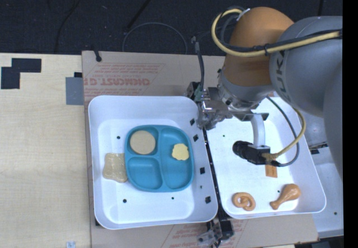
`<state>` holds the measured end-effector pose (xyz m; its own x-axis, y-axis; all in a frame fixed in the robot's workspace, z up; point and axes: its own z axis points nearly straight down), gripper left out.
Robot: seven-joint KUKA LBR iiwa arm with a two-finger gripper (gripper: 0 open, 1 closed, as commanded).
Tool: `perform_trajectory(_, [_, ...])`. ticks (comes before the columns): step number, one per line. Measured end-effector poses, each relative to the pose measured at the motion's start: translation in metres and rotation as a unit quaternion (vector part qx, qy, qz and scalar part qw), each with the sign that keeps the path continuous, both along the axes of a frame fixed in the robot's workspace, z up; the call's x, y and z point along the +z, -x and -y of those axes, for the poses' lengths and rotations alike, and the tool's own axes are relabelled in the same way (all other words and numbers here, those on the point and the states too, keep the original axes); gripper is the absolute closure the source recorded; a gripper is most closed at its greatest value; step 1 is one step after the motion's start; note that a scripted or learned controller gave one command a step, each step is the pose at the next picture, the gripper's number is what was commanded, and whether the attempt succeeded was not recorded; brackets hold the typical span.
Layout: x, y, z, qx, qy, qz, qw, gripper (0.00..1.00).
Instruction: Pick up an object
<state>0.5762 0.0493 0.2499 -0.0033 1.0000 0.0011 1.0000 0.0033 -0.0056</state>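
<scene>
My gripper hangs over the divider between the two bins, at the upper right corner of the left bin. A blue compartment tray lies in the left bin with a round tan biscuit and a small yellow piece in its upper compartments. A pale bread slice rests against the tray's left side. In the right bin a pretzel and a drumstick lie near the front wall. A small orange piece sits above them.
A black part with a cable, hanging from the arm, hovers over the middle of the right bin. The large grey and orange arm covers the right bin's far side. Cardboard lies under both bins.
</scene>
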Motion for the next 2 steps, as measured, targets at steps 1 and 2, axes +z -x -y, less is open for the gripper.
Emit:
perform_trajectory(1, [-0.0183,0.0175,-0.0513,0.000,0.0003,-0.001,1.0000,1.00])
perform_trajectory(2, [-0.0174,0.0169,-0.0500,-0.001,0.0008,0.000,1.0000,0.00])
